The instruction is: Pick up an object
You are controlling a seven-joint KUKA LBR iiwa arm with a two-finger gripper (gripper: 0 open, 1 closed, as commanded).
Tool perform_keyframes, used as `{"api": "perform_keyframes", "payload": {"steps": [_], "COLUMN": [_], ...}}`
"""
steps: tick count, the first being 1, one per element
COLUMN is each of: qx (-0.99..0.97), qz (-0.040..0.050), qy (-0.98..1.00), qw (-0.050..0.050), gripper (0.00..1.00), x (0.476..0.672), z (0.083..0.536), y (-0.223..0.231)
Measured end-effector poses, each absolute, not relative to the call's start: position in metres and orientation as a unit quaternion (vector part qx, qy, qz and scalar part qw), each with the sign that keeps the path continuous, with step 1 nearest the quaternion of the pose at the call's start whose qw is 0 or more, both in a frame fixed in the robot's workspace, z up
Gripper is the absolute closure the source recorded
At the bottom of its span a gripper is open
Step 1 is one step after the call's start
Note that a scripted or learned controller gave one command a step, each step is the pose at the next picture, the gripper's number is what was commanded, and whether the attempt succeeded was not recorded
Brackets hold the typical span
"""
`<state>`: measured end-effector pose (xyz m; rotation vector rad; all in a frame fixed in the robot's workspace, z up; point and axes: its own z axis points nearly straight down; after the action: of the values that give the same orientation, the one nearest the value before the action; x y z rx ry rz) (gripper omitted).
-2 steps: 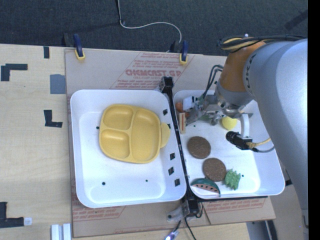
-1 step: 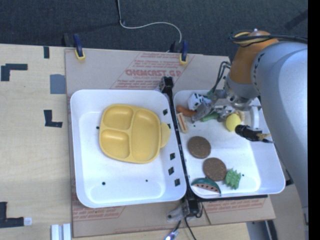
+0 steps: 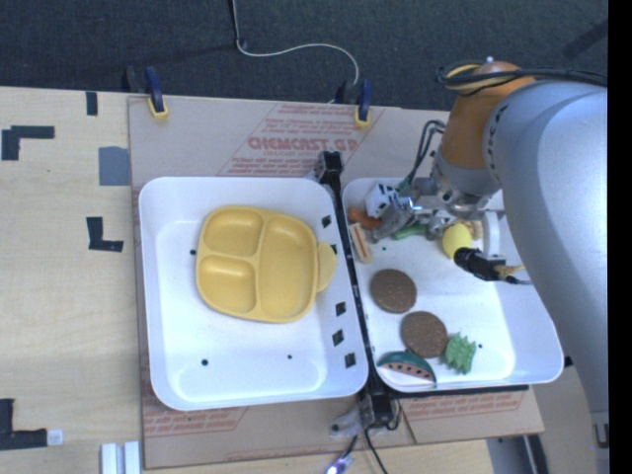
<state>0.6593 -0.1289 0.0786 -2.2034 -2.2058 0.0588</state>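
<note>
My gripper (image 3: 399, 212) is low over the far left part of the right bin (image 3: 523, 339), close to the divider. Right beside it lie a small orange and red piece (image 3: 363, 224) and a green piece (image 3: 408, 229); I cannot tell whether the gripper touches either. Nearer the front of this bin lie two flat brown discs (image 3: 393, 290) (image 3: 424, 332). A watermelon slice (image 3: 408, 369) and a small green leafy piece (image 3: 460, 353) rest at the front edge. The arm hides the bin's far right corner.
The left bin (image 3: 168, 363) holds a yellow divided plate (image 3: 259, 263) lying flat, with bare white floor in front of it. Black clips line the divider (image 3: 346, 309) between the bins. Two clamps (image 3: 153, 92) (image 3: 362, 102) hold the board at the back.
</note>
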Motion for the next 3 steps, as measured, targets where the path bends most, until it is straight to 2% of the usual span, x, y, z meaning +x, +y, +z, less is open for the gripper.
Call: {"api": "perform_keyframes", "payload": {"steps": [1,2,3], "qx": [-0.703,-0.706,-0.707], "qz": [0.0106,0.0170,0.0175], "qy": [-0.711,-0.708,-0.707], "qw": [0.023,0.011,0.010], "gripper": [0.00,0.00,0.00], "x": [0.662,0.660,0.660], "z": [0.078,0.079,0.079], "y": [-0.174,-0.140,-0.131]}}
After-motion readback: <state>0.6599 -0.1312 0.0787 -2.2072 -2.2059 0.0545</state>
